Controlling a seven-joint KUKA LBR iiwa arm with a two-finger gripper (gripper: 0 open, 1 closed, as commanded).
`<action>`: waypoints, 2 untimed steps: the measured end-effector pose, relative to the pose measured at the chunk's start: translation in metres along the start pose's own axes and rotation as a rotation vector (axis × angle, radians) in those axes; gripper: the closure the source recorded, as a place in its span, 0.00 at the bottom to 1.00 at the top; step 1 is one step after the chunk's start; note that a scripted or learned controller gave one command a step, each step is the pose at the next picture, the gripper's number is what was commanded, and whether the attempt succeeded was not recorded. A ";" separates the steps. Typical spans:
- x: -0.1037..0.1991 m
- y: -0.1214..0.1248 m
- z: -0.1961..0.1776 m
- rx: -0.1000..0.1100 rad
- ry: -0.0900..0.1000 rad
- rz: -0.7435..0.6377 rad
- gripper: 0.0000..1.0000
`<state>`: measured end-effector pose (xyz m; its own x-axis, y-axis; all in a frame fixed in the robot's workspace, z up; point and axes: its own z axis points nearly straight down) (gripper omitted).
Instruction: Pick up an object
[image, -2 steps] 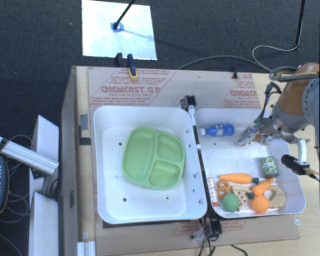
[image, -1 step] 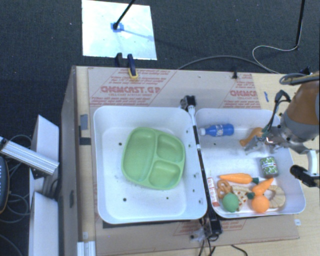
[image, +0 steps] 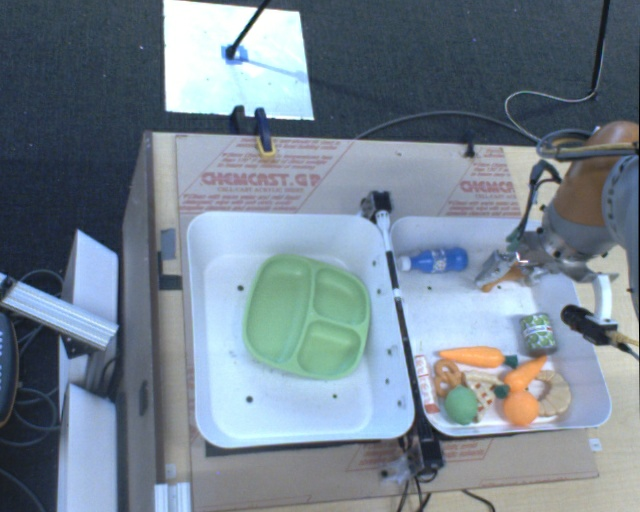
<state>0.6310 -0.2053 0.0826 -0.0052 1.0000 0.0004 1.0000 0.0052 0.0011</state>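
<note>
Orange-banded arm (image: 590, 190) comes in from the right, with the gripper (image: 500, 270) hanging over the upper part of the right bin (image: 600, 400). Honestly can't tell how the fingers are set, too blurry. Just to its left lies a blue bottle (image: 435, 261) on its side. Below and right of the gripper sits a small green can (image: 537, 333), and further below, a pile of toy food: carrots (image: 472, 355), a green ball (image: 461, 404), an orange (image: 519, 408). Well off to its left, the other bin (image: 215, 400) holds a green divided plate (image: 307, 315).
</note>
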 end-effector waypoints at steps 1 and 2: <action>-0.001 -0.063 0.000 0.005 0.000 0.005 0.00; 0.000 0.001 -0.002 -0.004 -0.001 -0.001 0.00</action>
<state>0.6323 -0.2053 0.0843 -0.0062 1.0000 -0.0009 1.0000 0.0062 0.0054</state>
